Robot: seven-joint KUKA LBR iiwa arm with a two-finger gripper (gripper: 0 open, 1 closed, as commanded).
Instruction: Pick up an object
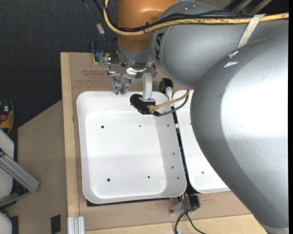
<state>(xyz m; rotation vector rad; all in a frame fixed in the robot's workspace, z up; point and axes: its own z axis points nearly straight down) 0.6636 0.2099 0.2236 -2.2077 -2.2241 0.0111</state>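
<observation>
My gripper [120, 87] hangs over the far rim of the left white bin [81, 137], near its back left corner. I see no object between it and the bin. The floor of the left bin shows only a few small dark dots. The grey arm with its orange band [137, 13] reaches in from the right and hides most of the right bin [203, 176], so anything lying there is out of sight.
Both bins rest on a brown cardboard-covered bench [68, 137]. An aluminium profile [18, 171] lies off the bench at the lower left. A small black clip with a cable [190, 202] sits at the front edge between the bins.
</observation>
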